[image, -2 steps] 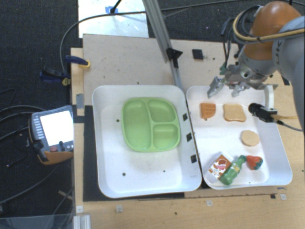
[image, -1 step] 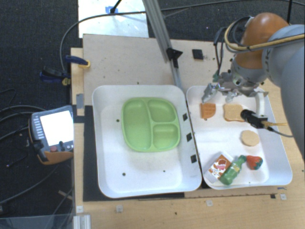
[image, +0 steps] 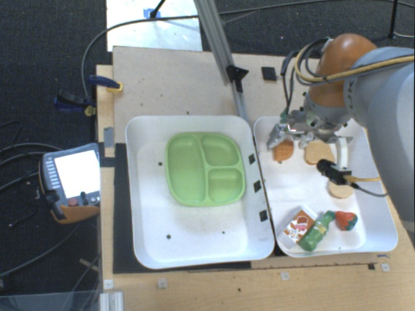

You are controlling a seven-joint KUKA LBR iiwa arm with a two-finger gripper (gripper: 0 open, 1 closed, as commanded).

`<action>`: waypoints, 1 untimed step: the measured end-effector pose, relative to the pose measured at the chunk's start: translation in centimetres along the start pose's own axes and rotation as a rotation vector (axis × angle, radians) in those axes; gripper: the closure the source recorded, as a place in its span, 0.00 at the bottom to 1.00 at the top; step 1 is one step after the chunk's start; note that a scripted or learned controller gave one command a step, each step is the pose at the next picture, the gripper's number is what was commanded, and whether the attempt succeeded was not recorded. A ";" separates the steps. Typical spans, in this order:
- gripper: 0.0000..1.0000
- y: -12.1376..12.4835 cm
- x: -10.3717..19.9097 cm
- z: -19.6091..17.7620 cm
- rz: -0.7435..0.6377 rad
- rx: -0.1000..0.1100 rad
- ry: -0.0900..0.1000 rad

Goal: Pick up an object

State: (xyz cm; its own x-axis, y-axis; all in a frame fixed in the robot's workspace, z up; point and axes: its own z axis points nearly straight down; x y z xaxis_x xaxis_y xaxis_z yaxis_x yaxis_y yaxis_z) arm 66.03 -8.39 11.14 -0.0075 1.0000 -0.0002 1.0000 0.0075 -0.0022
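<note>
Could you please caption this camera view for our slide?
Grey arm's gripper poised over a small orange-brown food piece in the right white bin; green divided plate left.

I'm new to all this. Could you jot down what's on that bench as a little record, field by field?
Left bin: holds a green divided plate
Right bin: small toy foods
Near front of right bin: green bottle, red strawberry, small printed packet
Near back of right bin: orange piece, tan pieces
Arm: reaches in from the right
Claw: over the back of the right bin, just above the orange piece
</note>
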 end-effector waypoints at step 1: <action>1.00 0.2 0.0 -1.4 -0.002 -0.007 -0.001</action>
State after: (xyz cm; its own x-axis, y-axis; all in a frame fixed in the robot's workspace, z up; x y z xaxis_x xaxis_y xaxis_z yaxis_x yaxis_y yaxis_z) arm 66.26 -8.43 12.58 -0.0093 1.0000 -0.0011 0.9999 0.0093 0.0051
